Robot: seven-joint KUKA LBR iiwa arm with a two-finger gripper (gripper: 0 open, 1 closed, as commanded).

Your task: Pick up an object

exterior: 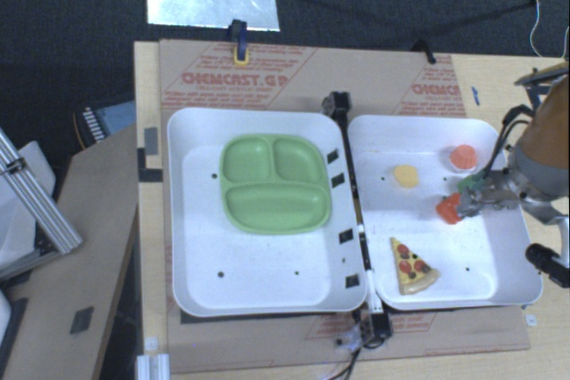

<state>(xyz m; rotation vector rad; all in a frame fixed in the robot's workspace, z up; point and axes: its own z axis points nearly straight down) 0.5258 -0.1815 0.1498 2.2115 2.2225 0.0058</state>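
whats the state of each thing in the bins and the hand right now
green divided plate: flat in the left bin, nothing on it
pizza slice: flat in the right bin, near its front
yellow round piece: loose on the right bin floor
orange-pink round piece: loose near the bin's back right
red piece: at the hand's tip
hand: low in the right bin, grip unclear

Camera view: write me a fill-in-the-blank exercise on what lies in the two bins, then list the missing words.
1. The green divided plate lies in the ____ bin.
2. The toy pizza slice lies in the right bin, near its ____ edge.
3. The gripper is at a small ____ object in the right bin.
4. Between the plate and the orange-pink round piece lies a small ____ disc.

Missing words: left; front; red; yellow
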